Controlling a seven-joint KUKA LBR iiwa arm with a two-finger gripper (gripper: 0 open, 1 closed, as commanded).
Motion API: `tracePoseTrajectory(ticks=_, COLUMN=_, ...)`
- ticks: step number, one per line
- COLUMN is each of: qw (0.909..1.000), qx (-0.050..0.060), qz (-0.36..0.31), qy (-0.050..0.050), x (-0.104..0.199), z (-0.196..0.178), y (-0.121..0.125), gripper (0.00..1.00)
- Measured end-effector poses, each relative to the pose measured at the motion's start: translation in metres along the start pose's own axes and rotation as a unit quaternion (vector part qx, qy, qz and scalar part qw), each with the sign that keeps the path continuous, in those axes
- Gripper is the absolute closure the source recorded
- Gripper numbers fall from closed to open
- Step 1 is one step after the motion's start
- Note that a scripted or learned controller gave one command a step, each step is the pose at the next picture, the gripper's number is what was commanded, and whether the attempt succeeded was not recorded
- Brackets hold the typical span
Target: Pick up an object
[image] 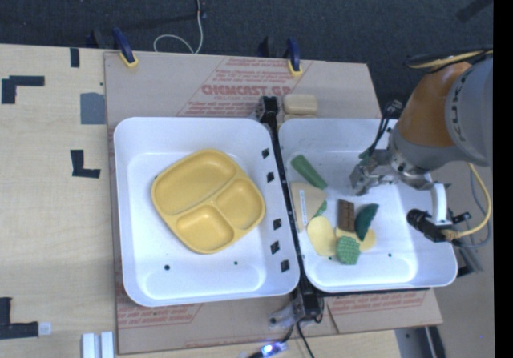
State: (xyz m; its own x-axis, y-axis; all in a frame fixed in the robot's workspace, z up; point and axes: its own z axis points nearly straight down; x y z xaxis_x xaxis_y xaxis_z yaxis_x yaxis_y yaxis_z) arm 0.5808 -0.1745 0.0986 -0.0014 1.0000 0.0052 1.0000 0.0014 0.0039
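In the right bin [401, 272] lies a small heap of toy food: a green pod [308, 171] toward the back left, a brown bar [345, 214], a dark teal piece [365, 220], a yellow piece [320, 235] and a green knobbly piece [348, 250]. My gripper [365, 178] hangs over the bin's middle, just behind and right of the brown bar. Nothing shows between its fingers, and their spread is too small to make out.
The left bin [132, 188] holds a yellow divided plate [208, 199]. A tan block [300, 104] lies on the cardboard behind the bins. Clamps [292, 56] pin the cardboard at the back. Cables [437, 224] hang by the arm at the right bin's right wall.
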Motion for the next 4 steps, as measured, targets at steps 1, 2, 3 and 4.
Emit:
tracePoseTrajectory(ticks=1, qw=1.0000, qx=0.001, qz=0.000, qy=0.000, x=0.000, z=0.001, y=0.000, gripper=0.00)
tracePoseTrajectory(ticks=2, qw=1.0000, qx=0.002, qz=-0.002, qy=-0.002, x=0.043, z=-0.064, y=-0.029, gripper=0.00)
tracePoseTrajectory(ticks=3, qw=1.0000, qx=-0.001, qz=0.003, qy=-0.003, x=0.012, z=0.014, y=-0.045, gripper=0.00)
tracePoseTrajectory(ticks=4, qw=1.0000, qx=0.000, qz=0.000, qy=0.000, x=0.016, z=0.000, y=-0.044, gripper=1.00)
